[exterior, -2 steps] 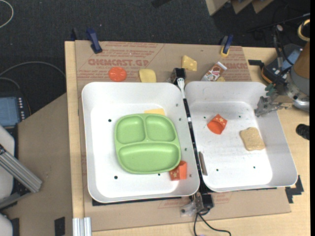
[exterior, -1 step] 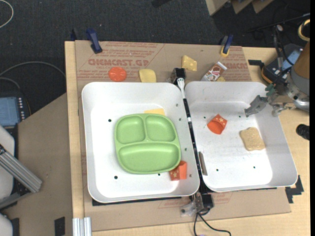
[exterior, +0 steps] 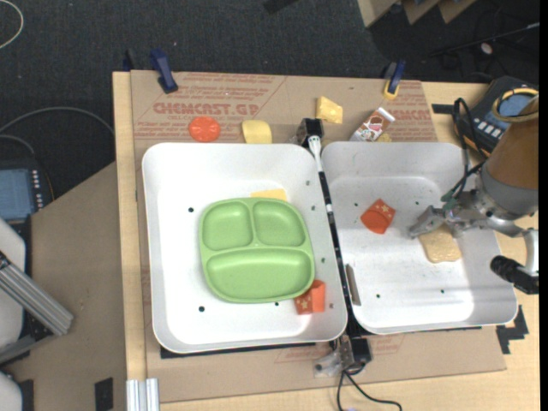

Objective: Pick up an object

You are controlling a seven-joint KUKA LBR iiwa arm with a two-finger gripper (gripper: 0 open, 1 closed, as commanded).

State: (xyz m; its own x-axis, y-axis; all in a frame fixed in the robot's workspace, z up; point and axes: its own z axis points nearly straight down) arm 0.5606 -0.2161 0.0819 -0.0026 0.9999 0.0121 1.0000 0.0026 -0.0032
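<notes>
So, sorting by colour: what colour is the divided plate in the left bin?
Light green, seen plainly in the camera view: the divided plate.

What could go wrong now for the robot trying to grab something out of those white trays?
The tool hangs low in the right bin between an orange block and a flat tan piece. It might close on the gap and catch neither. The tan piece lies flat, so it looks hard to grip. The block could get nudged away instead of grasped.
</notes>
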